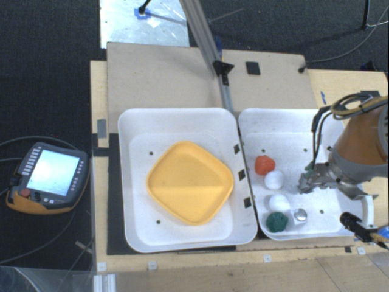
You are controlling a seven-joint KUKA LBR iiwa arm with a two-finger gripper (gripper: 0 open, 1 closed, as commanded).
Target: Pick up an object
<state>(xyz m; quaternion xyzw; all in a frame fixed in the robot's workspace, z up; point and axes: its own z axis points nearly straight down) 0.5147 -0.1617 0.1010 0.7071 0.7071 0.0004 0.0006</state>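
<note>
The right bin (285, 126) holds a red-orange ball (264, 164), two white balls (273, 179) (279, 201), a dark green ball (277, 221) and a small silver cap (300, 215). My gripper (308, 182) hangs low over the right bin, just right of the upper white ball and above the silver cap. Nothing shows between its tips. The arm with its orange band (358, 142) covers the bin's right side. A large yellow square plate (191, 182) lies in the left bin (137, 139).
A metal pole (203, 32) slants across the back board toward the gap between the bins. A teach pendant (45, 176) lies on the floor at left. Cables (331, 111) loop above the wrist.
</note>
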